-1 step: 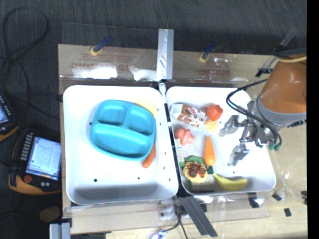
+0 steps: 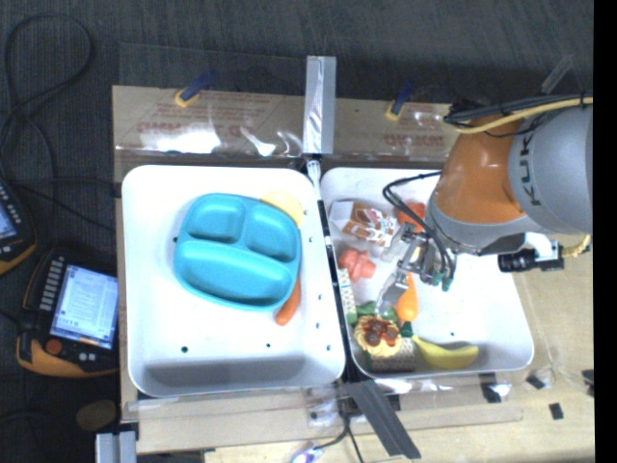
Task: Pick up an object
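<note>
Camera view looks down on two white bins, and the business is all in the right-hand bin (image 2: 501, 331), where the gripper (image 2: 397, 295) hangs low over a clutter of toy food. Its fingers point toward the lower left of the frame, and from where I stand I cannot tell whether they are apart or together; nothing is plainly caught between them. The nearest candidate is a small orange piece (image 2: 409, 303), maybe a carrot, lying just beside the fingertips on their right, its long axis running roughly up and down the frame. Just below the tool sits a round cupcake-like item (image 2: 378, 336), and to the lower right of that a yellow banana (image 2: 445, 353) lies with its length across the frame. A pink piece (image 2: 357, 263) rests to the left of the gripper, and a printed packet (image 2: 371, 222) sits toward the top of the bin. I would judge that the orange piece needs only a slight shift to the right before closing. Counting: one arm, two bins, at least five loose things on the right. The left bin (image 2: 154, 345) holds one blue divided plate (image 2: 236, 251), one orange carrot-like stick (image 2: 289, 307) at its lower right edge, and one yellow thing (image 2: 281, 204) peeking from behind it.
</note>
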`<state>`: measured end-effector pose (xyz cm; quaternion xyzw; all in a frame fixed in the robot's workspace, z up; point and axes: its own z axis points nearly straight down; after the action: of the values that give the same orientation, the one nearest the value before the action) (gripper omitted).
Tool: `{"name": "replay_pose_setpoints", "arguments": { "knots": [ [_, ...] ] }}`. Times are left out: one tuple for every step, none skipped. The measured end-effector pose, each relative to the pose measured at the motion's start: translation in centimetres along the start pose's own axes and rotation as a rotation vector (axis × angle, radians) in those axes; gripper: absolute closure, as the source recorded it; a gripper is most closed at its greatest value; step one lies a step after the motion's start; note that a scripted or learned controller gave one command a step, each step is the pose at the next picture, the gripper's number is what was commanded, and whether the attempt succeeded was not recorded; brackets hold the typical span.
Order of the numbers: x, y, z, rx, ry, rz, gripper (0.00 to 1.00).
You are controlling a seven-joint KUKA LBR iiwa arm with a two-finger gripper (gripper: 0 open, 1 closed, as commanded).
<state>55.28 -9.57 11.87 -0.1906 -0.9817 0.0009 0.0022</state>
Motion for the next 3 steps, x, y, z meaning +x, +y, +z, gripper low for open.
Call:
{"name": "replay_pose_setpoints", "arguments": {
  "knots": [
    [2.5, -0.7, -8.8, 0.001, -0.002, -0.065, 0.0],
    [3.5, -1.4, 0.3, -0.011, -0.033, 0.077, 0.0],
    [4.4, -3.8, 1.0, -0.026, -0.033, 0.362, 0.0]
  ]
}}
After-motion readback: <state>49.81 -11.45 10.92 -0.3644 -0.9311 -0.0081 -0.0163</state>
